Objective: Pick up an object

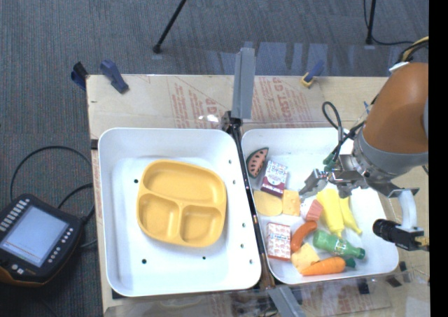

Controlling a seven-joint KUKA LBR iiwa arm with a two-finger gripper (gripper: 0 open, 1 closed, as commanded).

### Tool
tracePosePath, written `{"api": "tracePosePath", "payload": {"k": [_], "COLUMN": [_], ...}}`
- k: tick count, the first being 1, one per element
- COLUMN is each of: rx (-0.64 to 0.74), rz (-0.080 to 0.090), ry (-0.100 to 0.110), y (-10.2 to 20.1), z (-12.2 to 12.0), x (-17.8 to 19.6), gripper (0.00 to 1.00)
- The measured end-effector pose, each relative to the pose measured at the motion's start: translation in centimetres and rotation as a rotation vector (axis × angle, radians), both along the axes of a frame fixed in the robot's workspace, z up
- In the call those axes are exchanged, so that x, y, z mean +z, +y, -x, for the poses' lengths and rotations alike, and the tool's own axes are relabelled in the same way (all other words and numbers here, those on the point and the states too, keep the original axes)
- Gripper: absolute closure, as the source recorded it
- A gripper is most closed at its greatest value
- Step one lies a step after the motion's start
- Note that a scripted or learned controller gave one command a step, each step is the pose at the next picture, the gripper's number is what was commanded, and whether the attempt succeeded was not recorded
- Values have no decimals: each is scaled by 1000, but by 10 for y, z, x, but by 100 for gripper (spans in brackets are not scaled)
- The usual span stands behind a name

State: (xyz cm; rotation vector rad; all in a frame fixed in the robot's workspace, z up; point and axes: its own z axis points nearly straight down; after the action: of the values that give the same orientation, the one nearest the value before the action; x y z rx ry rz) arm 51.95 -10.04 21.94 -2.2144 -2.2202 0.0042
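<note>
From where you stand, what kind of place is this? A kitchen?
More likely a robot lab than a kitchen. The food looks like toys heaped in a white bin, a control tablet lies on the carpet, and tripod legs stand behind the bench.

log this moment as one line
arm: over right bin | gripper: above toy food, holding nothing | left bin: yellow tray

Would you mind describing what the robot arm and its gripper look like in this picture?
The arm is a bulky, rounded body with a broad orange band above a grey wrist section. A black cable loops beside it. The gripper is a small metallic grey assembly with slim fingers and a touch of green near its base.
</note>
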Motion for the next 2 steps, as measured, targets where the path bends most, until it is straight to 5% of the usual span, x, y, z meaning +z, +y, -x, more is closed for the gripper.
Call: {"api": "tracePosePath", "payload": {"k": [1,2], "rx": [179,172], "rz": [-2,-2], "ry": [1,-1], "y": [-7,-10], "z": [-32,-33], "x": [-132,-121], "gripper": [0,100]}}
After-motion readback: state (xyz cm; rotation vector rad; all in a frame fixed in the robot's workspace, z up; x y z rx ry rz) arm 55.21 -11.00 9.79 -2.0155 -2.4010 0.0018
